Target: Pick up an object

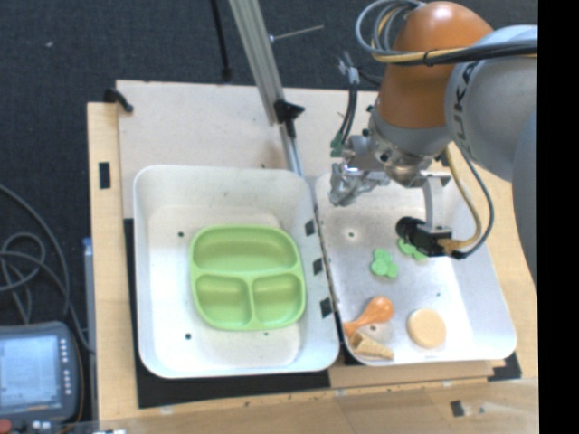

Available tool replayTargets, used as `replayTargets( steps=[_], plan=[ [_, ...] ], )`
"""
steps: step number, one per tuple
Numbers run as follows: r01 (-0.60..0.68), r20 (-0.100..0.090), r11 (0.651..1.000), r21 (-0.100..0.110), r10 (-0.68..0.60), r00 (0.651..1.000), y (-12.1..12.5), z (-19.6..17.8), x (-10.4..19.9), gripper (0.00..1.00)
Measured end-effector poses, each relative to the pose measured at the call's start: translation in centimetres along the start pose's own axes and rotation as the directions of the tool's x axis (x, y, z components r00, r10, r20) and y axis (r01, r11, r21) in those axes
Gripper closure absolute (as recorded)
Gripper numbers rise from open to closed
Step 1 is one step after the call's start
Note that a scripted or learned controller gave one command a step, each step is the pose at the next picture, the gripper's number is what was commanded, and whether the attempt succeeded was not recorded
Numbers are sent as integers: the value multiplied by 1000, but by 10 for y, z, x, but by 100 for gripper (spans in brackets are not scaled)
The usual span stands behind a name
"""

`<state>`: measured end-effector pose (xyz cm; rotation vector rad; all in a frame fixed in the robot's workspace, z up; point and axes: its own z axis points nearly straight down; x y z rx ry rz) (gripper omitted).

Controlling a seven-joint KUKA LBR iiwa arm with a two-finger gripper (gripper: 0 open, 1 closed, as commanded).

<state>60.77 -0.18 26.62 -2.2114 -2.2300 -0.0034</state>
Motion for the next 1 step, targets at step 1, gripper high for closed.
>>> replayTargets(
  steps=[1],
  plan=[
    [-1,1,1000,1,1,1000,-14,4,42,100]
  ],
)
